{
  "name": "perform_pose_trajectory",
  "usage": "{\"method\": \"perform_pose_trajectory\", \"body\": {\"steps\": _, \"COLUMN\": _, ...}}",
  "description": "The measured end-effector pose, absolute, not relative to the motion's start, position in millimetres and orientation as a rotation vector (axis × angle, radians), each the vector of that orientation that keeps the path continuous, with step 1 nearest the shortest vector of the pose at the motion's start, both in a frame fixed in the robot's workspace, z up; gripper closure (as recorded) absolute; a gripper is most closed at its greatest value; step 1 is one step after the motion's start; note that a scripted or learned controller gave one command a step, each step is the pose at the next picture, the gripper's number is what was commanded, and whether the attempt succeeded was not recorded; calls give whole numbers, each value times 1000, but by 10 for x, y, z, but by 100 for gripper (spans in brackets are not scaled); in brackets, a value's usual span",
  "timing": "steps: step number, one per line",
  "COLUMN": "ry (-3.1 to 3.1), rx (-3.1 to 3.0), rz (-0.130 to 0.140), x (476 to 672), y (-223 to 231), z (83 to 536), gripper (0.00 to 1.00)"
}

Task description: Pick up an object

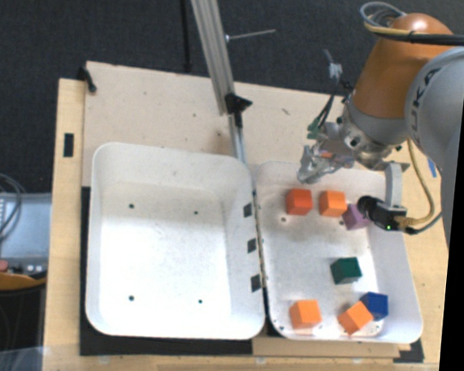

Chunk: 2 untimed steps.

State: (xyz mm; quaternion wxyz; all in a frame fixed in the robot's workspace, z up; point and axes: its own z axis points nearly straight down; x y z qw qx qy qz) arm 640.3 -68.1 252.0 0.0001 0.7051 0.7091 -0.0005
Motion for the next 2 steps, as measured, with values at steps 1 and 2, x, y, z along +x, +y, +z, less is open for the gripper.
{"method": "perform_pose_trajectory", "body": {"steps": 1, "ry": 2231, "rx": 2214, "rz": 0, "x": 6330, "y": -89, "z": 2538, "gripper": 100}}
{"method": "perform_pose_trajectory", "body": {"steps": 2, "ry": 2230, "rx": 2213, "rz": 4, "x": 6323, "y": 441, "z": 2607, "gripper": 100}}
